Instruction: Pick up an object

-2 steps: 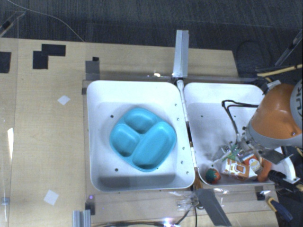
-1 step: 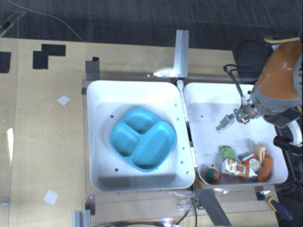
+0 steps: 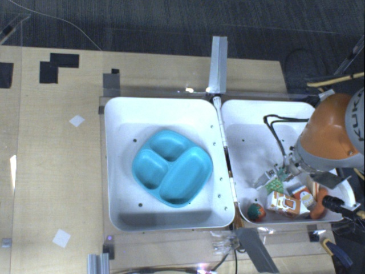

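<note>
End effector (image 3: 278, 176) low in right bin (image 3: 251, 124), grip state unclear; small carton (image 3: 283, 201) just below.

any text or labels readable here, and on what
"KU", the start of a cut-off word, on the grey arm at the view's right edge.
Print on the small orange and white carton in the right bin: too small and blurred to read.
Nothing readable on the blue divided plate.

Pale wooden bench (image 3: 51, 170) (black patches at its far left) against dark carpeted floor (image 3: 171, 10).
</note>
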### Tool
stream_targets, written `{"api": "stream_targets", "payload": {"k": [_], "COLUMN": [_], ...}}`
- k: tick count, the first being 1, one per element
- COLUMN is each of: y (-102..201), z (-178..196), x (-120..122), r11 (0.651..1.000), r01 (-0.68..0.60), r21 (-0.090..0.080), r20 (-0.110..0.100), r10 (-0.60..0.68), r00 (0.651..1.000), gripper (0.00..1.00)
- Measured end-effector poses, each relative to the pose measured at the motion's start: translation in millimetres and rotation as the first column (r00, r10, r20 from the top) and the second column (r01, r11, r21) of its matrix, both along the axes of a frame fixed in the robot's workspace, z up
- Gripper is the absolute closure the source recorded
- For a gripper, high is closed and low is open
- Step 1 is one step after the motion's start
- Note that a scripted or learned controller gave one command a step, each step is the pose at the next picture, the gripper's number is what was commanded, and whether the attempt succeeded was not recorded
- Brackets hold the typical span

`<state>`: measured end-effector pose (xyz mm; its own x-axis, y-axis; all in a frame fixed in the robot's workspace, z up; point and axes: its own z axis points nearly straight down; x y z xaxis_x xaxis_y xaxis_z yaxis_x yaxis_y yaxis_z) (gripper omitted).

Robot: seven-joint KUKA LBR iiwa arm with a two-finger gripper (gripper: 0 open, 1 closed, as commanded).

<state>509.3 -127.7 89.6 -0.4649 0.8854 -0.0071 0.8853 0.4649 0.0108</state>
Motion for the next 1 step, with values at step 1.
{"api": "stream_targets", "payload": {"k": [1], "y": [-1.9], "z": [0.3], "x": [-16.5], "r11": [0.995], "r01": [-0.095], "r21": [-0.004], "r20": [0.006], "r10": [0.095], "r00": [0.995], "gripper": [0.00]}}
